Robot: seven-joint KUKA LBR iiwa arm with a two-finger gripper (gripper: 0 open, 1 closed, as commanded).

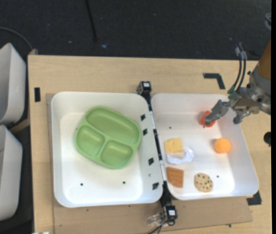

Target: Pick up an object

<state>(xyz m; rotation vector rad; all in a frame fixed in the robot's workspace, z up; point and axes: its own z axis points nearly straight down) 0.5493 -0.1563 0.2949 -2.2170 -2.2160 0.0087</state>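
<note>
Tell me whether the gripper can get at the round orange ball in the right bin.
Probably yes. The round orange ball lies apart from the other items, with bare floor around it, and the gripper hangs just above, beside a small red object.

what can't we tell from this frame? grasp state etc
- Red object: in the camera view one finger of the gripper covers part of it, so its shape and any contact are unclear.
- Arm: cut off by the view's right edge above the wrist.
- White item under the yellow block: partly covered, identity unclear.
- Cookie markings: too small to read.
</note>
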